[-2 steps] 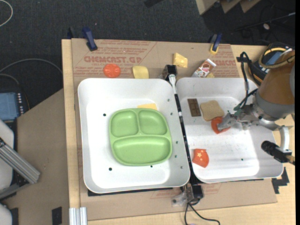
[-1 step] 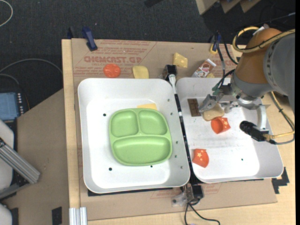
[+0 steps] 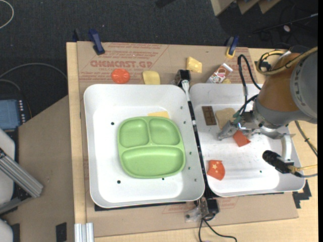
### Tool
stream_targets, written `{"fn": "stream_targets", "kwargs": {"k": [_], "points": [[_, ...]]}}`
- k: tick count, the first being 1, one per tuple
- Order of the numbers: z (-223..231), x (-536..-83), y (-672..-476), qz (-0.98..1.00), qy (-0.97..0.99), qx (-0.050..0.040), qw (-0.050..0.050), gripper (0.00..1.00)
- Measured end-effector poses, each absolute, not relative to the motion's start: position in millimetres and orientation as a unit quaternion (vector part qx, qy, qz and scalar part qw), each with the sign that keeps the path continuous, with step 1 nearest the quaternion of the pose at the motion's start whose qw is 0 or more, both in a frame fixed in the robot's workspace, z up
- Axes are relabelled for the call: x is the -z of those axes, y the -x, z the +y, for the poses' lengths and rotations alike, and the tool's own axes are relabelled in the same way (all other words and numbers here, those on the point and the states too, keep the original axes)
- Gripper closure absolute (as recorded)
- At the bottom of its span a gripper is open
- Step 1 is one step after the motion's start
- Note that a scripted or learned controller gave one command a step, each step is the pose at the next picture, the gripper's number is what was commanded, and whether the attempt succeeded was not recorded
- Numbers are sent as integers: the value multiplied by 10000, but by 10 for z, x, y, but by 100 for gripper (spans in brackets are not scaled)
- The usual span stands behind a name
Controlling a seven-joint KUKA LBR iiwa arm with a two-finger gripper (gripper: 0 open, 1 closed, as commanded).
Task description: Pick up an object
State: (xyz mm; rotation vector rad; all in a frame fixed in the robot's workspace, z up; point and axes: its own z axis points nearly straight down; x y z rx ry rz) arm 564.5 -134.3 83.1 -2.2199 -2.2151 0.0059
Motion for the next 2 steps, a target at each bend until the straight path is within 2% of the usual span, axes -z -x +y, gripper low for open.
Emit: {"fn": "stream_targets", "kwargs": {"k": [1, 2], "points": [[-1343, -955, -5676, -7066, 7076, 4, -9, 100], [-509, -1908, -5676, -7107, 7035, 48, -29, 100]]}}
